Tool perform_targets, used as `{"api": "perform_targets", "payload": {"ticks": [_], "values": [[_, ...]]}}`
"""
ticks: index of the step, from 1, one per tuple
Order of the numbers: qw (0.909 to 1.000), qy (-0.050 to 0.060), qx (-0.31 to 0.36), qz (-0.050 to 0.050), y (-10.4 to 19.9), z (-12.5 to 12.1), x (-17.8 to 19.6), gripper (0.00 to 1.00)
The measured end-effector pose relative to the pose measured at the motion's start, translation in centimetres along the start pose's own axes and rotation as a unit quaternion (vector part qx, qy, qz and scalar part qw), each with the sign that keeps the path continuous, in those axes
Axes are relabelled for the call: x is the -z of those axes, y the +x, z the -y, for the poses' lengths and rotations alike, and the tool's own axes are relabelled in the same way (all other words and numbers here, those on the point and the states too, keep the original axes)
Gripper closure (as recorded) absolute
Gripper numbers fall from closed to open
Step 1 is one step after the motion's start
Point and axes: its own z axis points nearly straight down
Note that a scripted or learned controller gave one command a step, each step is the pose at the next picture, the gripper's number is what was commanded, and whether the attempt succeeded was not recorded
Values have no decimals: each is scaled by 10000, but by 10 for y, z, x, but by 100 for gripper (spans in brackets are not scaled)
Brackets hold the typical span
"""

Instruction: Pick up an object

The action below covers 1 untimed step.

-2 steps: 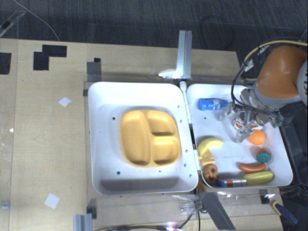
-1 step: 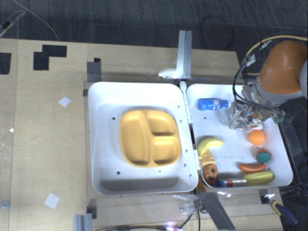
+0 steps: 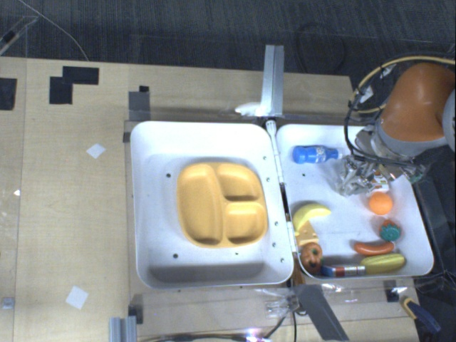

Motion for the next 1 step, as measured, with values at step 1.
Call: {"api": "perform_targets", "payload": {"ticks": [1], "values": [[10000, -1, -3, 2, 0, 0, 0, 0]]}}
